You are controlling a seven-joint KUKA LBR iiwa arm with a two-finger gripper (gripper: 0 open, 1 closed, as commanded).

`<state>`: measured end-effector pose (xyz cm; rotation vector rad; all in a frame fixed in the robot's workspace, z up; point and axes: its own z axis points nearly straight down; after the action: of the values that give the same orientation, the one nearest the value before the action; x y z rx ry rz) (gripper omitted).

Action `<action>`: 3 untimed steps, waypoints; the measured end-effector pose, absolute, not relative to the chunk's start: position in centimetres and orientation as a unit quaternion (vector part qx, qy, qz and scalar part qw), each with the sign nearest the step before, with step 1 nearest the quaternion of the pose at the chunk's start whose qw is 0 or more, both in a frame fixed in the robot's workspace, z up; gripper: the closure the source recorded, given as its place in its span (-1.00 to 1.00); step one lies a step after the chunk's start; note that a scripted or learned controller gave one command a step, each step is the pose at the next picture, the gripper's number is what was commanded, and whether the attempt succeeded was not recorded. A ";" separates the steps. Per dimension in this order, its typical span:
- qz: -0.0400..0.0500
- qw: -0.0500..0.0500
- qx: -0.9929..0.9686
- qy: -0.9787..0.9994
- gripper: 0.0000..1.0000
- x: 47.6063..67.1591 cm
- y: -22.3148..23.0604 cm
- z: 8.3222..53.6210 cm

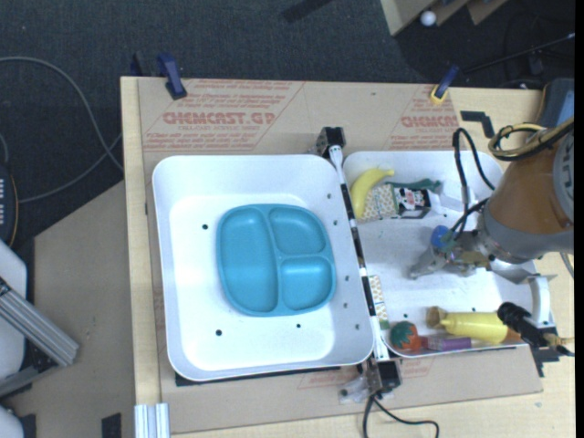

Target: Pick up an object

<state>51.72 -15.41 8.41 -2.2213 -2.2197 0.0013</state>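
Note:
In the right bin, my gripper hangs low over the middle of the floor, reaching in from the right below the orange band. A small blue object lies right beside the gripper's upper side; whether it touches is unclear. A yellow banana rests in the far left corner next to a black, white and green packet. Along the near wall lie a yellow bottle, a small orange and green toy and a purple marker-like stick.
The left bin holds a blue divided plate. A black divider with clips runs between the bins. Cables loop by the arm at the far right. Bare white floor lies left of the gripper.

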 end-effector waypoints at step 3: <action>0.000 0.001 -0.707 -0.707 -1.00 59.5 -11.9 8.4</action>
<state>59.50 -11.90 8.45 -2.2198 -2.2202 0.0006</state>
